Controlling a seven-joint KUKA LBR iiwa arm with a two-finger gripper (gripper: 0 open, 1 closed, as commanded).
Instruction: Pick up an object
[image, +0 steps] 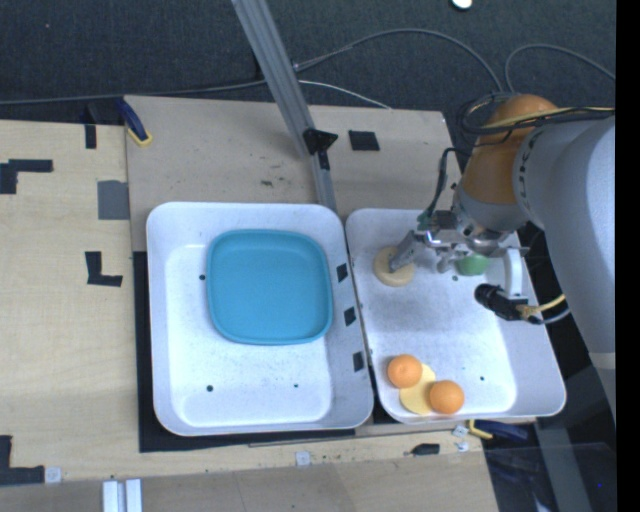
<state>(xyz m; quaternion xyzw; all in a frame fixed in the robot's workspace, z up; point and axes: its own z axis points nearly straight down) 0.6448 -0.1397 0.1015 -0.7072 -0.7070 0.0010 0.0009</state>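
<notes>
In the right bin (520, 345), a tan round piece (391, 270) lies near the far left corner. A small green object (472, 266) sits to its right, partly hidden under the wrist. My gripper (428, 260) hangs low over the far end of this bin, open, between those two. One finger (403, 255) rests at the tan piece's right edge, and nothing is held. Two orange balls (404, 371) (445, 397) lie at the near edge on a yellow disc (414, 393).
The left bin (175, 330) holds a blue square plate (269, 285). A grey metal bar (290, 95) slants down from the top to the gap between the bins. The arm's body (570, 200) and cables cover the right bin's far right side.
</notes>
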